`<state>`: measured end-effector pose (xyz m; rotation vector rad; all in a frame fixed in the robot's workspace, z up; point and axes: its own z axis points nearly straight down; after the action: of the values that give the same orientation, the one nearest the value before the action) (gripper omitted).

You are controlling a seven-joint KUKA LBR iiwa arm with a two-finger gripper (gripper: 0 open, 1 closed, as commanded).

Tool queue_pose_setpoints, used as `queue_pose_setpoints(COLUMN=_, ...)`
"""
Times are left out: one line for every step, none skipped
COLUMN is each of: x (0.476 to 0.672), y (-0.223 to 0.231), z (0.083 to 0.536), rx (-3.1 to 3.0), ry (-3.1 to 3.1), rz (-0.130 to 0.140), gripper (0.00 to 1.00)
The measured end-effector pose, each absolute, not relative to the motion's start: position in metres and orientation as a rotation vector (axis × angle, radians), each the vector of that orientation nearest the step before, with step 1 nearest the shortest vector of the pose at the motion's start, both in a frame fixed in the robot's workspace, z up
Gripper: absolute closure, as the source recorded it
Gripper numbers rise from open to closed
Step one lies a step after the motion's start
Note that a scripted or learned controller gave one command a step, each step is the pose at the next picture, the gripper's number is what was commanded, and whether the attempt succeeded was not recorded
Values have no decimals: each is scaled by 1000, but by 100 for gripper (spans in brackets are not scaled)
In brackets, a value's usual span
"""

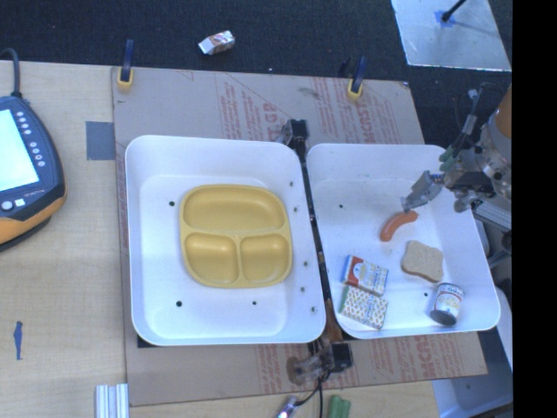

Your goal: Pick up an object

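Note:
In the right bin [348,181] lie an orange-red sausage [399,225], a slice of bread [422,260], a small tin can [446,304] on its side, and two little printed boxes, one red and white [365,274], one green [363,307]. My gripper [438,202] hangs over the bin's right part, just above and to the right of the sausage. Its fingers stand open; the left fingertip [413,198] is close to the sausage's upper end. Nothing is between the fingers.
The left bin [148,233] holds a yellow divided tray [235,235]. A teach pendant [22,168] lies on the bench at far left. Clamps [126,75] [355,84] pin the cardboard under the bins. A crumpled wrapper [217,43] lies on the dark floor behind.

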<state>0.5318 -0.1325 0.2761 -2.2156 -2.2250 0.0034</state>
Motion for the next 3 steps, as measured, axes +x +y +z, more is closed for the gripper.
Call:
queue_pose_setpoints(x=607, y=-143, z=168, rx=-2213, ry=-2226, rz=8, gripper=0)
queue_pose_setpoints(x=585, y=-151, z=91, rx=-2214, ry=-2225, rz=7, gripper=0)
queue_pose_setpoints(x=610, y=-160, z=92, rx=-2215, ry=-2226, rz=3, gripper=0)
